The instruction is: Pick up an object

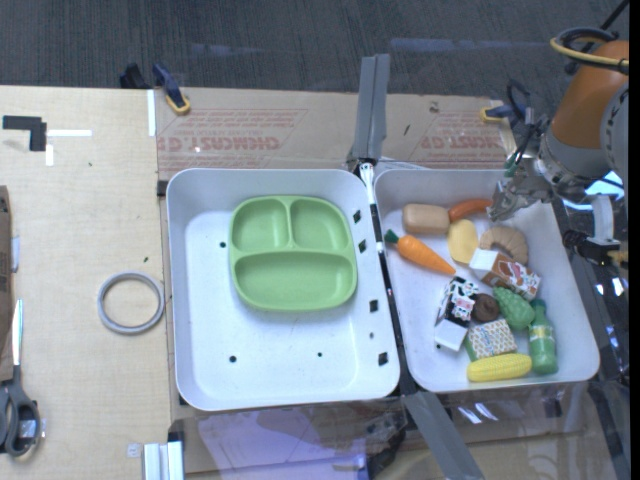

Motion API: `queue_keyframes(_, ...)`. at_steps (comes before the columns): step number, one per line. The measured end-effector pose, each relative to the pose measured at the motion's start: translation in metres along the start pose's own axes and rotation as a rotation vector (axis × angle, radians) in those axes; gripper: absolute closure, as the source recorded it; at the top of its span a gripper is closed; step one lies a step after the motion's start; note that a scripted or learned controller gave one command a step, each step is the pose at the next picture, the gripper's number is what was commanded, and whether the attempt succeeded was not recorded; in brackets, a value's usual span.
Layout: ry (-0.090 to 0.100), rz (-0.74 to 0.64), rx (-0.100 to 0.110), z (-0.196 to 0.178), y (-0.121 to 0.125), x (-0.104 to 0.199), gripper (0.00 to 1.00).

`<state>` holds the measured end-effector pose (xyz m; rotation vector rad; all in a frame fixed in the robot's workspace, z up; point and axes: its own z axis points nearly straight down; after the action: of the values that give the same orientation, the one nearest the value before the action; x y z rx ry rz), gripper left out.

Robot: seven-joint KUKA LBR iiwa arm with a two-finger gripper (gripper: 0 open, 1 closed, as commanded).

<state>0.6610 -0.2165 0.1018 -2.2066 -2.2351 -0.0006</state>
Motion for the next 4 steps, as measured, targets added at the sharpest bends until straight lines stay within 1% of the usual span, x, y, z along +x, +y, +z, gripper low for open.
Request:
queue_keyframes(1, 0.005, -0.002, 0.001, 0.000, 0.000, 0.003, 0.00)
queue_keyframes(2, -0.001, 0.039, -0.001, -0.030, -0.019, 0.025, 0.00)
queue_keyframes(3, -0.001, 0.090, 0.000, 0.009, -0.001, 0.059, 0.00)
queue_keyframes(4, -0.003, 0.088, -0.002, -0.001, -0.001, 0.059, 1.00)
